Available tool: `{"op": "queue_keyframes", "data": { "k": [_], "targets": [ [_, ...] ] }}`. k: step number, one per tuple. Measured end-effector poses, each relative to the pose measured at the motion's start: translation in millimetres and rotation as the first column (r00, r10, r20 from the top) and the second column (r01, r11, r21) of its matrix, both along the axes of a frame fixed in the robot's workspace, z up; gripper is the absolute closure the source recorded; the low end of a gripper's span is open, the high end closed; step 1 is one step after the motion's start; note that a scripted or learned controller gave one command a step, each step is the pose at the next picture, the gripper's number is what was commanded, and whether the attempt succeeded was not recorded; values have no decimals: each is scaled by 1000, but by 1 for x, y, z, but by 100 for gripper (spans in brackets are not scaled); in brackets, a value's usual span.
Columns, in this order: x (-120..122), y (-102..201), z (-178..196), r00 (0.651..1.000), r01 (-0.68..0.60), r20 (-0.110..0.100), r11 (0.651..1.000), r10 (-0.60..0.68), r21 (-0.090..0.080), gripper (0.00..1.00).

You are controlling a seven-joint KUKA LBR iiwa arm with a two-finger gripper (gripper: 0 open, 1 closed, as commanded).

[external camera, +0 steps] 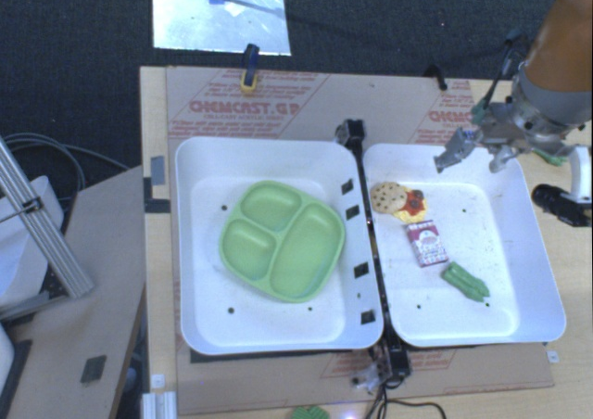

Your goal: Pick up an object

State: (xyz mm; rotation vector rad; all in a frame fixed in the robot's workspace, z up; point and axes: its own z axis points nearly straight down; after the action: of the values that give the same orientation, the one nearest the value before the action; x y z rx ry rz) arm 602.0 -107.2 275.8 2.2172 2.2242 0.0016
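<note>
- Camera view: two shallow white bins are seen side by side on the bench, the left bin (199, 315) and the right bin (528, 306).
- A green divided plate (282, 239) is found in the middle of the left bin, lying flat.
- Four small objects are gathered in the right bin: a cookie (386, 195) near the upper left corner, a yellow and red toy (412, 205) touching it on its right, a small red carton (427, 244) just below these, and a green leafy piece (465, 281) lower right of the carton.
- The gripper (479, 149) is seen above the right bin's far rim, well apart from the objects.
- Its two grey fingers (453, 150) are spread wide, and nothing is held between them.
</note>
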Motion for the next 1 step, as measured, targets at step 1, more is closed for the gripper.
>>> {"op": "queue_keyframes", "data": {
  "k": [1],
  "targets": [
    [-81,-12,-59,1000,6,-10,1000,-6,2,0]
  ]
}}
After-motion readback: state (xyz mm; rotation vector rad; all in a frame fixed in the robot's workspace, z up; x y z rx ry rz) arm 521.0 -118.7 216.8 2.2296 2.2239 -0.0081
